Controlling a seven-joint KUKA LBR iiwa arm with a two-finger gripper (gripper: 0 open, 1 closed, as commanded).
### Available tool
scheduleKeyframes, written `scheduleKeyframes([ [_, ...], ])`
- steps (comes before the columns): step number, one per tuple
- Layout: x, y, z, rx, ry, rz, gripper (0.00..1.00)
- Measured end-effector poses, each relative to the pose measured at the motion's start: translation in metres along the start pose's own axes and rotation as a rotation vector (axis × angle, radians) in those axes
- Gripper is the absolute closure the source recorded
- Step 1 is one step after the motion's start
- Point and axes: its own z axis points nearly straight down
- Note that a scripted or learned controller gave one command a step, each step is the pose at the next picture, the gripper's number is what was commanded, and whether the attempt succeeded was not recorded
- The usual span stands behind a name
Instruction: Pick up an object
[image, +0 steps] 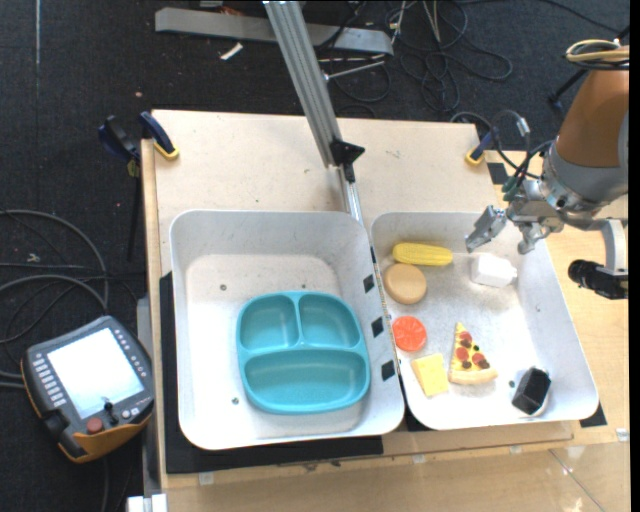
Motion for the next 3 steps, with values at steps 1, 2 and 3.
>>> scheduleKeyframes([
  [1, 0.007, 0.003, 0.047, -0.002, 0.000, -0.002, 0.00],
  [2, 0.014, 0.010, 0.090, -0.009, -0.002, -0.003, 0.00],
  [3, 0.013, 0.012, 0.076, -0.017, -0.004, -0.003, 1.00],
])
